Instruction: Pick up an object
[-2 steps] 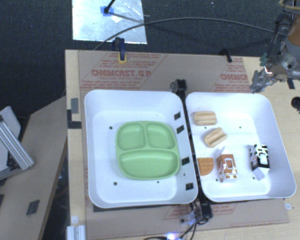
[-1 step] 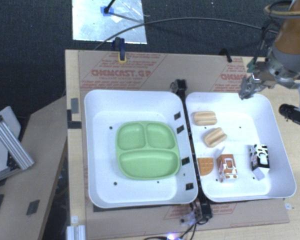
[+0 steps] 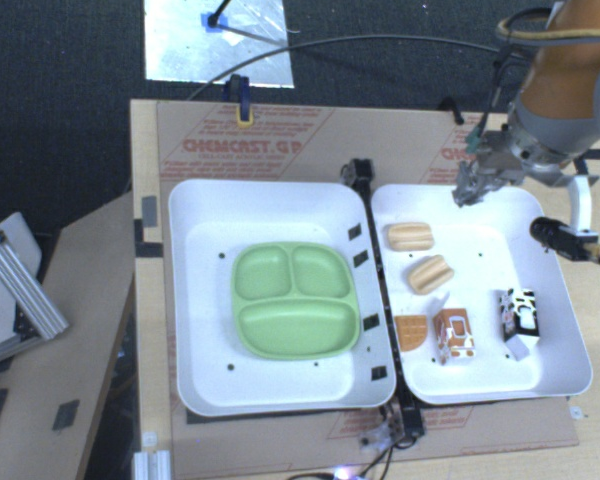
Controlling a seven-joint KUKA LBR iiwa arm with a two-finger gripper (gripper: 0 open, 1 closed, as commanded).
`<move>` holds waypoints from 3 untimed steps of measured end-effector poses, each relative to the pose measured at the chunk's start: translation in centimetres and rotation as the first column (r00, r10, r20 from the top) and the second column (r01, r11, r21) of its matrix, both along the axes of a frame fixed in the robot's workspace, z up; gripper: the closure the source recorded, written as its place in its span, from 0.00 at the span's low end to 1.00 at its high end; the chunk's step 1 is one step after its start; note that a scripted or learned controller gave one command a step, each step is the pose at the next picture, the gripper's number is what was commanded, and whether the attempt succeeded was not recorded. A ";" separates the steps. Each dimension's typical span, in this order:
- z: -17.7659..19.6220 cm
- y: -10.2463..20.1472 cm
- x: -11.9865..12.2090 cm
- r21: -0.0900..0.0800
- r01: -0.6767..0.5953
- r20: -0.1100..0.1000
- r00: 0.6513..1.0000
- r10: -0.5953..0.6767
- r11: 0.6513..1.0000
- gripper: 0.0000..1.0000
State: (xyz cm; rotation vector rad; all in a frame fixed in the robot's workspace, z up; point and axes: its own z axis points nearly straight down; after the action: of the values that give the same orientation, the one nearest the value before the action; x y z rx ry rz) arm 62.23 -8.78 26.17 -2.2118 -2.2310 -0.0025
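Right bin (image 3: 560, 363): two bread rolls (image 3: 410, 236) lying crosswise near its left wall, a waffle piece (image 3: 411, 332) and orange carton (image 3: 454, 334) at the front edge, a black-and-white carton (image 3: 519, 322) lengthwise by the right wall. Left bin (image 3: 195, 298): green divided plate (image 3: 295, 300), centred. Gripper (image 3: 470, 193) over the right bin's back edge, nothing visibly in it; opening indiscernible.

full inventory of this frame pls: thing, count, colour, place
bins: 2, white, side by side on the bench
divided plate: 1, green, in the left bin
bread rolls: 2, tan, upper left of the right bin
waffle piece: 1, orange-brown, right bin, by the divider
small carton: 1, orange and white, right of the waffle piece
cow-print carton: 1, black and white, right side of the right bin
gripper: 1, grey, over the right bin's far edge
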 end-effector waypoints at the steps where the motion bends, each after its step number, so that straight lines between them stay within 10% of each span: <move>1: -1.4 4.4 -1.8 0.000 0.001 -0.003 1.000 -0.001 1.000 1.00; 3: -2.1 13.8 -4.1 0.000 0.000 -0.001 1.000 0.000 1.000 1.00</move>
State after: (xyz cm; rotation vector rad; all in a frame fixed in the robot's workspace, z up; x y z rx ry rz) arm 58.08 5.02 24.03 -2.2110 -2.2305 -0.0017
